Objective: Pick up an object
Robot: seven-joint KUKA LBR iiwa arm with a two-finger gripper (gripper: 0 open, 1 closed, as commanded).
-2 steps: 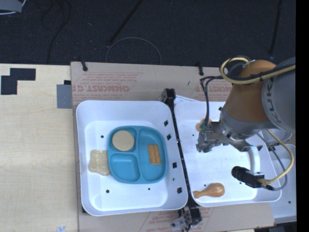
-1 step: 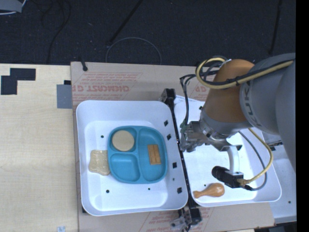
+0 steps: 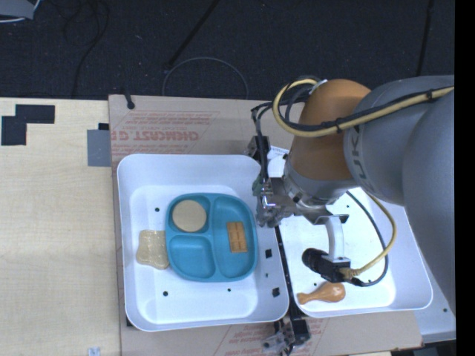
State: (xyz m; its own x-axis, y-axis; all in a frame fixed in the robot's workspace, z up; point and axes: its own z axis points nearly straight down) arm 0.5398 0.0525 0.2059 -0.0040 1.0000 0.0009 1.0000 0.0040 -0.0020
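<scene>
A blue three-part plate point(image 3: 202, 262) lies in the left bin point(image 3: 141, 176). On it rest a round tan disc point(image 3: 188, 215) and a small brown waffle-like block point(image 3: 237, 236). A pale yellow piece point(image 3: 152, 248) lies against the plate's left edge. An orange drumstick point(image 3: 323, 294) sits by the front wall of the right bin point(image 3: 404, 291). My gripper point(image 3: 267, 201) hangs over the ridge between the two bins, just right of the plate's upper right corner, with the grey arm and its orange band above it. Nothing shows in its grasp.
The arm's bulk covers most of the right bin's back half. A black fitting point(image 3: 320, 262) on a yellow cable lies just above the drumstick. A cardboard sheet point(image 3: 178, 128) lies under the bins, and the wooden bench point(image 3: 52, 228) stretches to the left.
</scene>
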